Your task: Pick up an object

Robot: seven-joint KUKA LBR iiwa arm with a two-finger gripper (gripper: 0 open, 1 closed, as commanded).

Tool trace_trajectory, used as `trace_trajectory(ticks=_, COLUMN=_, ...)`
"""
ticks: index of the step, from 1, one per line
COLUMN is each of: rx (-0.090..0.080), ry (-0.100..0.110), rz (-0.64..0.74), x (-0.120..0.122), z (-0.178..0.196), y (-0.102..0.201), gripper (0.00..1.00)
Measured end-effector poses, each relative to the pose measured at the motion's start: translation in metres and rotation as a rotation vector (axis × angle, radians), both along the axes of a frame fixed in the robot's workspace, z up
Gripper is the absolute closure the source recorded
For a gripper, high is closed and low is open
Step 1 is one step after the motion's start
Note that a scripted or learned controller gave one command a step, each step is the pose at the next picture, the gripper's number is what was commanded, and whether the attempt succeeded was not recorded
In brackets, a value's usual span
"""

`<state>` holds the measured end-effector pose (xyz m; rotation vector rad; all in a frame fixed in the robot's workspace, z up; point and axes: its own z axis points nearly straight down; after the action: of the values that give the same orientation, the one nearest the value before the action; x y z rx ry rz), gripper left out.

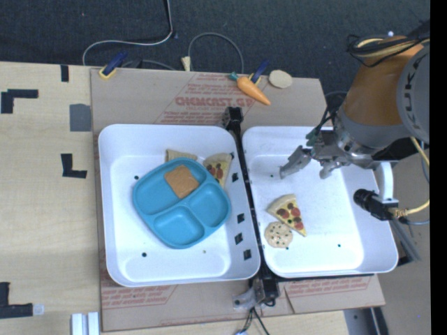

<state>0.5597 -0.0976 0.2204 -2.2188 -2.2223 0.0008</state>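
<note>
In the right bin point(363, 257), near its far edge, the gripper point(311, 163) hangs low over the white floor. Its two fingers are spread apart w/ nothing between them, so the jaws are released and grasp no thing. One finger point(293, 162) reaches toward the divider between the bins; the other is short and points toward the bin's near edge.

The nearest candidates for the task are the pizza slice point(288, 214) and the cookie point(279, 236), both in the right bin, toward its near-left part, close to the divider. The pizza slice lies from the jaws toward the near edge and a bit toward the divider, apart from them, not touching. Its long axis runs approx. diagonal, from the far-left to the near-right of the bin. The cookie sits just beside the slice, at its near-left side; I cannot tell if they touch. I judge the coming move needs a shift toward the near edge, then a descent, w/ the jaws closing across the short width of the slice.

The left bin point(115, 187) holds a blue tray point(199, 218) w/ compartments, tilted diagonal; a brown toast piece point(182, 181) lies in its far compartment. A second pizza slice point(219, 166) and a pale flat piece point(176, 156) lie at the tray's far side.

Outside the bins, on the cardboard point(154, 103) beyond the far edges, a toy carrot point(251, 89) and a pale round thing point(281, 79) rest.
</note>
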Motion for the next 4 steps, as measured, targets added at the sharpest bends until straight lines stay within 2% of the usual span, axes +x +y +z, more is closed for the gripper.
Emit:
trace_trajectory(ticks=1, rx=-0.004, ry=-0.005, rz=-0.003, x=-0.008, z=-0.141, y=-0.021, gripper=0.0)
trace_trajectory(ticks=2, rx=-0.005, ry=-0.023, rz=0.005, x=0.115, z=-0.004, y=-0.015, gripper=0.0)
trace_trajectory(ticks=3, rx=-0.001, ry=0.006, rz=-0.002, x=0.024, z=-0.138, y=-0.006, gripper=0.0)
trace_trajectory(ticks=4, rx=-0.003, ry=-0.011, rz=-0.002, x=-0.028, z=-0.133, y=-0.024, gripper=0.0)
